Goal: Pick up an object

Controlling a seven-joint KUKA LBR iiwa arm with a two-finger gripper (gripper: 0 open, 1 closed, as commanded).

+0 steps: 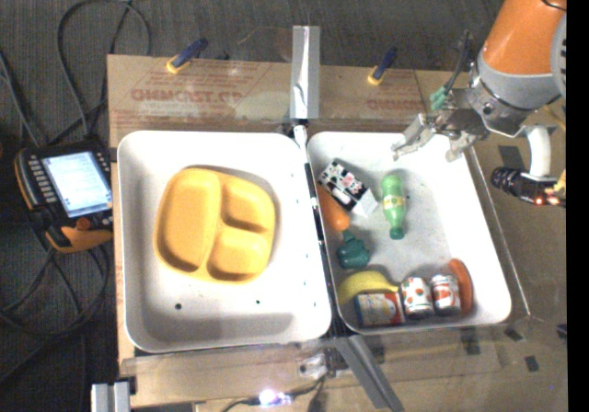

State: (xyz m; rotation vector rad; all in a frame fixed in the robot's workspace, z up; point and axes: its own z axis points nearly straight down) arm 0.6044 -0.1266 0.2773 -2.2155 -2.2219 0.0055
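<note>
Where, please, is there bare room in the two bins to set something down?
Right bin: bare floor right of the green bottle; crowded along its left wall and by the cans at the front. Left bin: a bare strip around the yellow tray.

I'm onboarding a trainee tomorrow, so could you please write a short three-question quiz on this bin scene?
1. True or false: the yellow divided tray lies in the left bin.
2. Which lies nearest the gripper? A) the green bottle B) the banana C) the teal toy
3. Fill in: the row of small cans sits along the right bin's ____ edge.

Key: 1 true; 2 A; 3 near (bottom of the view).
</note>
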